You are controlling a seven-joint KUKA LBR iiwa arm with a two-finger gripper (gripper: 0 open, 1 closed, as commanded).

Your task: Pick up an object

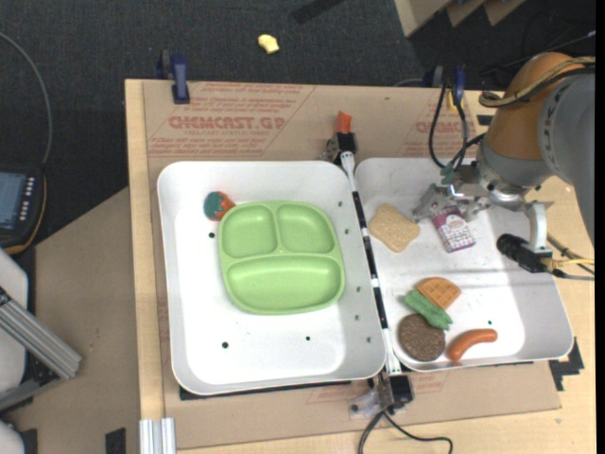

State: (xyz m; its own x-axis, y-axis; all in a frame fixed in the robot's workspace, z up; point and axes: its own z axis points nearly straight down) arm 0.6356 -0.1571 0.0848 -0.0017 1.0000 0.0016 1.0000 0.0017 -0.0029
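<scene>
The claw [454,202] is seen low in the right bin [544,296], at its far end, with the grey arm [553,130] reaching in from the right. How far the claw is open cannot be told, and nothing is seen held in it. Just beneath and slightly nearer than the claw lies a small pink packet [457,232], touching it or nearly so; which cannot be told. This packet is judged to be the thing aimed at, so the step in hand is taken to be the approach or the closing for a grasp. Next, the packet must be brought between the claw's two sides, closed upon, and lifted straight.

To the claw's left a slice of bread [393,228] is placed, near the wall between the bins. Well toward the camera from the claw, a waffle-like piece [440,292], a green strip [427,308], a brown patty [421,337] and a sausage [470,342] are gathered.

Farther left, in the left bin [189,348], a green divided plate [281,256] is set, with a small red and green toy [218,205] beside its far corner.
</scene>
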